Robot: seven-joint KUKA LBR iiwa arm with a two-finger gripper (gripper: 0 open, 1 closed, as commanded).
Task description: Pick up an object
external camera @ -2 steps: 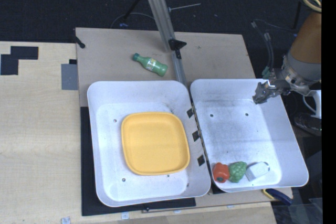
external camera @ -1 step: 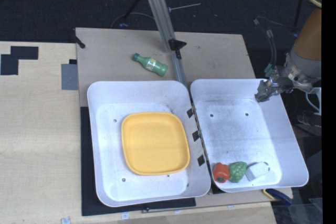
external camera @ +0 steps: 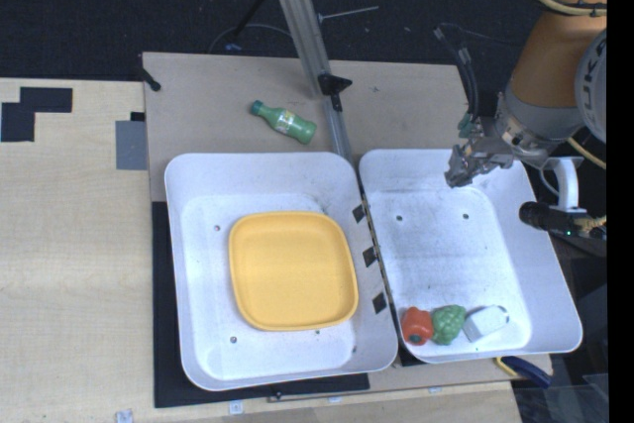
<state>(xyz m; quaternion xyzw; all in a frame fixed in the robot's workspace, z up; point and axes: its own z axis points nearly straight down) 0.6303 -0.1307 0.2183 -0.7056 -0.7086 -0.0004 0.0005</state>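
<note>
My gripper (external camera: 462, 175) hangs over the far right corner of the right bin (external camera: 446, 243), with no object visible at its tips. Three small objects lie together at that bin's near edge: a red one (external camera: 417, 325), a green bumpy one (external camera: 448, 323) and a white one (external camera: 485, 322). They are well below the gripper in the view. A yellow square plate (external camera: 292, 269) lies in the middle of the left bin (external camera: 198, 203).
A green bottle (external camera: 283, 122) lies on its side on the bench behind the left bin. A metal rail (external camera: 307, 25) slants up from between the bins' far corners. Black clips (external camera: 369, 253) sit along the seam between the bins.
</note>
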